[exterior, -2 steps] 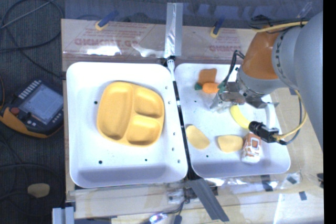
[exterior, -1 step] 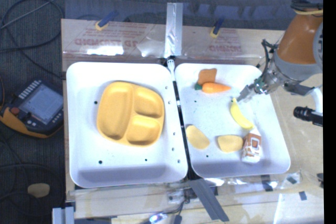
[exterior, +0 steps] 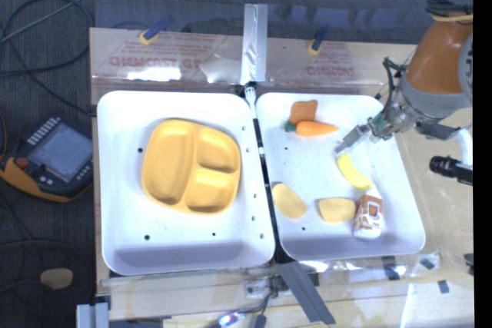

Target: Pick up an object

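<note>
The right bin (exterior: 311,165) holds several toy foods. An orange carrot (exterior: 315,130) lies at the back with an orange block (exterior: 304,110) just behind it. A yellow banana (exterior: 354,171) lies mid-right. Near the front are a flat yellow slice (exterior: 290,201), a tan lump (exterior: 337,210) and a small carton (exterior: 370,215). My gripper (exterior: 344,147) reaches in from the right, slanting down-left. Its tip hangs just above the banana's upper end, to the right of the carrot. Nothing shows in its grasp.
A yellow divided plate (exterior: 192,165) fills the middle of the left bin (exterior: 123,242). A silver tape strip (exterior: 254,42) runs back from the wall between the bins. A hand-held pendant (exterior: 50,157) and cables lie on the floor at the left.
</note>
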Robot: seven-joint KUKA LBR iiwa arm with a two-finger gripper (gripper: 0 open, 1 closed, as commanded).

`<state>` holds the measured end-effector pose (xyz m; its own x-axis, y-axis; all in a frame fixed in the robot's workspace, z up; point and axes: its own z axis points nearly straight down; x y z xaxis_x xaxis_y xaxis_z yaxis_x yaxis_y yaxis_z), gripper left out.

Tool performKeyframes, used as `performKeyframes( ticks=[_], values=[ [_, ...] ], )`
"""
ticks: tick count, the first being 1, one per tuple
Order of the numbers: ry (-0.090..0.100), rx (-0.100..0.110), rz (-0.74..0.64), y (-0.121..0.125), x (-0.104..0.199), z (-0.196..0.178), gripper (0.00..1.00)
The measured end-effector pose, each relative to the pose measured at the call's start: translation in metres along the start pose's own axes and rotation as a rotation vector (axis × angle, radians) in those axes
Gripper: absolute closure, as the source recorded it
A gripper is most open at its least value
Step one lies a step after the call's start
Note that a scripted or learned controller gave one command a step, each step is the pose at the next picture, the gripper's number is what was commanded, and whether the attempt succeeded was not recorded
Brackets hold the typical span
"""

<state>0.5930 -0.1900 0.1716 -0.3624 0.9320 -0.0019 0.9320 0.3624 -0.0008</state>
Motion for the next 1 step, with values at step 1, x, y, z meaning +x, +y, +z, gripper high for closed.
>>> performKeyframes(
  ticks=[1],
  values=[
    [-0.001, -0.003, -0.082, -0.0087, -0.0156, 0.0803, 0.0]
  ],
)
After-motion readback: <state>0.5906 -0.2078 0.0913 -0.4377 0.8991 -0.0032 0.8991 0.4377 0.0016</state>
